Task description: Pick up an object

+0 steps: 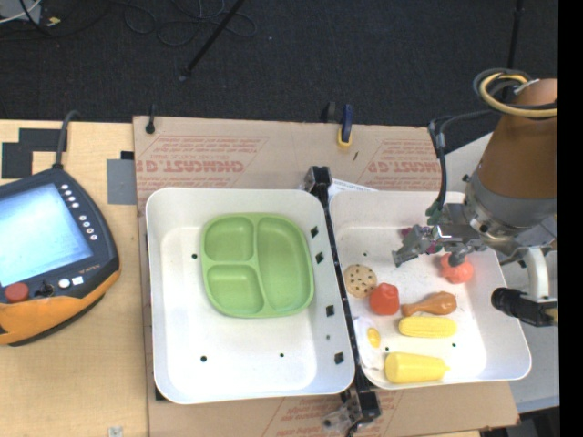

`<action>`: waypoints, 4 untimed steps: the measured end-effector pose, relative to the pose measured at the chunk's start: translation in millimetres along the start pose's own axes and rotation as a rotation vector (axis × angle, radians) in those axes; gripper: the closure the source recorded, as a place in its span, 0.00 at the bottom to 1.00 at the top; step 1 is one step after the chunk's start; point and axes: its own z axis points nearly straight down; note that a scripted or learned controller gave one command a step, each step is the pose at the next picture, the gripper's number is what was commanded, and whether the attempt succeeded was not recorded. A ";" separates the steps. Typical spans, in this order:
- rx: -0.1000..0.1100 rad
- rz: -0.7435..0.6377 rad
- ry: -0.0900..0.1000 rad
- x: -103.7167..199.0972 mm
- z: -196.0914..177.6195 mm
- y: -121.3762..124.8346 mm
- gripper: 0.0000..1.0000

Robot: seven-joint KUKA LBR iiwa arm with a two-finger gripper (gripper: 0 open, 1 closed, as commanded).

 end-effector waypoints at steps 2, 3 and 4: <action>-0.006 -0.003 -0.001 6.3 38.7 1.8 0.00; -0.006 -0.001 -0.001 0.1 86.5 3.6 0.00; -0.006 -0.001 0.000 -2.6 136.4 11.0 0.00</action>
